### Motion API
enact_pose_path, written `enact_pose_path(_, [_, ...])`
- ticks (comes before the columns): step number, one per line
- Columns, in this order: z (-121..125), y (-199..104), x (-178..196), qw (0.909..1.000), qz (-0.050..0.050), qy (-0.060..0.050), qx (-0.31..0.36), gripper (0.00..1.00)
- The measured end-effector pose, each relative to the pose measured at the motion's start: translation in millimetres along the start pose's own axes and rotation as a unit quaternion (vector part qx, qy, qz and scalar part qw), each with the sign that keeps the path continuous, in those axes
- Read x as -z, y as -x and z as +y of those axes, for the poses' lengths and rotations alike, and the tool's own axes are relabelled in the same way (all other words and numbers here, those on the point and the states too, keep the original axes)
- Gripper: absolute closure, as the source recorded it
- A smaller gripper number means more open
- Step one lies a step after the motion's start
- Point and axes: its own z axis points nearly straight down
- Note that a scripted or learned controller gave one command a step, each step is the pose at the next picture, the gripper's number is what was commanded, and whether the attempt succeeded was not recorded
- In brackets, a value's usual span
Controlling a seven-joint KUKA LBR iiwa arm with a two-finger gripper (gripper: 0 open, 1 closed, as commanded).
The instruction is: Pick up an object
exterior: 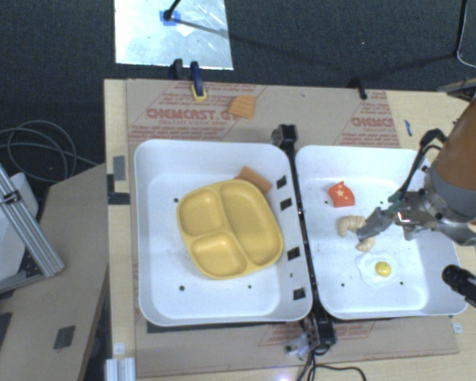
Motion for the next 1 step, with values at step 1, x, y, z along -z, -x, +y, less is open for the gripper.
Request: enact_pose_path(1, [8.7,-91.1,-57.7,1.0,0.001,0.002,0.005,0.0])
